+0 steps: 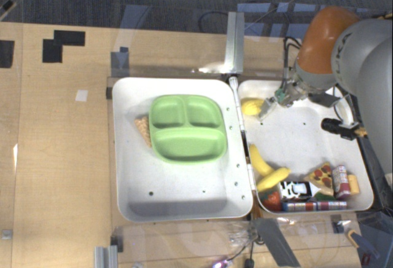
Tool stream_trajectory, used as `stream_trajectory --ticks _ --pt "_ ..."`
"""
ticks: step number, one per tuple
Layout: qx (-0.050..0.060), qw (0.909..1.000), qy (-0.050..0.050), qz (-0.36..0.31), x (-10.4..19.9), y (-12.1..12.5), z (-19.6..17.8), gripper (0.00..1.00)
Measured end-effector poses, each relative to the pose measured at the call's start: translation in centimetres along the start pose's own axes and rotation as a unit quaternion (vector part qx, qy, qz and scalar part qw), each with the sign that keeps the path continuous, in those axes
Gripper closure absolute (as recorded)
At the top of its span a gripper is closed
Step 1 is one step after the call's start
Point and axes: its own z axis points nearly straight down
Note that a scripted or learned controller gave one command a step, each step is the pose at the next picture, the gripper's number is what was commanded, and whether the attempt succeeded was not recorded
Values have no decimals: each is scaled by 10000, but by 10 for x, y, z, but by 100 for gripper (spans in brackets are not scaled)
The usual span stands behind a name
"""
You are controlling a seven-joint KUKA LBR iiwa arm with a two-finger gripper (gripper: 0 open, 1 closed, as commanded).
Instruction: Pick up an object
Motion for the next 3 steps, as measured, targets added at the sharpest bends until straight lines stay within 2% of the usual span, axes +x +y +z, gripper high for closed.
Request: stream_trajectory --ticks 1,2,3 --pt "37 9958 -7 -911 2 -2 0 0" --pt "-78 9853 0 -1709 49 15 -99 0" --pt "-61 9966 15 -823 20 -11 -21 0"
